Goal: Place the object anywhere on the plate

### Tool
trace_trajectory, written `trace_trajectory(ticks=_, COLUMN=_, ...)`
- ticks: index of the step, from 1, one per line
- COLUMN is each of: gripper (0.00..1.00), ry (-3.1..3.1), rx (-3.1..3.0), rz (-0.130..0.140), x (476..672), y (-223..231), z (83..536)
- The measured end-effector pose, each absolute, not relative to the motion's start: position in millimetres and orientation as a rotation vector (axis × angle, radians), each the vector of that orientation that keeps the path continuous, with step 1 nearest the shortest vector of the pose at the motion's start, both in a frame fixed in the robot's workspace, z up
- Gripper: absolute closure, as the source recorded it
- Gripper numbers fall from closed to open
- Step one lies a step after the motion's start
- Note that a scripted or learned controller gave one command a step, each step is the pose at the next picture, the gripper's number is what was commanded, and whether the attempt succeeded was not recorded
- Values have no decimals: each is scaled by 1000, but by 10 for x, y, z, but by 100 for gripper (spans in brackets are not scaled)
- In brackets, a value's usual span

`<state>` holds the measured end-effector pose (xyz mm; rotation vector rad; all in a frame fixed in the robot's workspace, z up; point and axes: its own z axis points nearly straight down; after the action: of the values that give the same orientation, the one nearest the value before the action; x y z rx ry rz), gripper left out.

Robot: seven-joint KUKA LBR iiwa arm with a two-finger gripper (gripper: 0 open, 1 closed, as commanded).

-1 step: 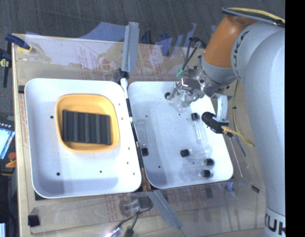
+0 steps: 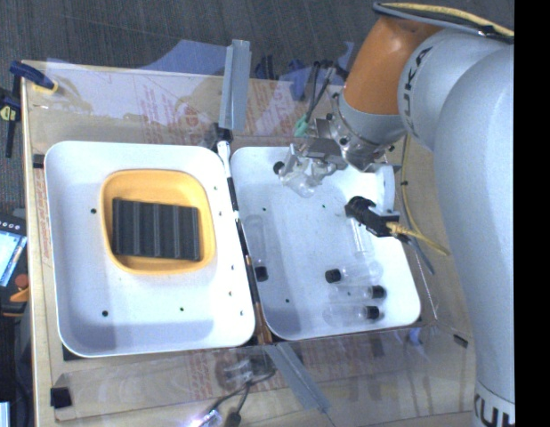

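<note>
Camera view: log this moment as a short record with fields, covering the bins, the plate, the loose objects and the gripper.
left bin: holds a yellow plate with a dark ribbed insert on it
right bin: holds small clear vials with black caps, clustered near its front right corner
gripper: over the back of the right bin, finger state unclear
plate load: none of the vials lies on it
arm: grey with an orange band, reaching in from the right
</note>
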<state>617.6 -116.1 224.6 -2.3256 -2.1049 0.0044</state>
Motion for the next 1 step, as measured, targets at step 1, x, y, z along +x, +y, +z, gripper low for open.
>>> trace_trajectory(ticks=1, gripper=100, ry=-2321, rx=-2113, rz=4, x=6385, y=-754, z=2078)
